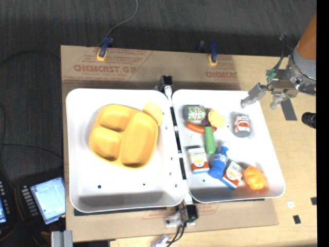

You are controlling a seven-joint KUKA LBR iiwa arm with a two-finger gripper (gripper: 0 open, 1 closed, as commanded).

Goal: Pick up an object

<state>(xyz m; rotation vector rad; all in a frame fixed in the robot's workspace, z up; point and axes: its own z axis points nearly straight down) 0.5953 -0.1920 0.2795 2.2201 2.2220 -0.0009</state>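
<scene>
The two-finger gripper [263, 98] hangs spread and empty above the upper right corner of the right shallow white bin [271, 153]. Nearest it in that bin stands a small red-and-white labelled can [242, 125], with a green cylindrical stick [209, 139], a blue plastic bottle [219, 163] and an orange toy fruit [255, 178] farther off. The left white bin [77, 153] holds a large yellow sectioned plastic tray [123, 135].

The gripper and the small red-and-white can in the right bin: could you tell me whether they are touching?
Apart. In the camera view the gripper hangs over the bin's upper right rim, with bare white floor between it and the can.
</scene>
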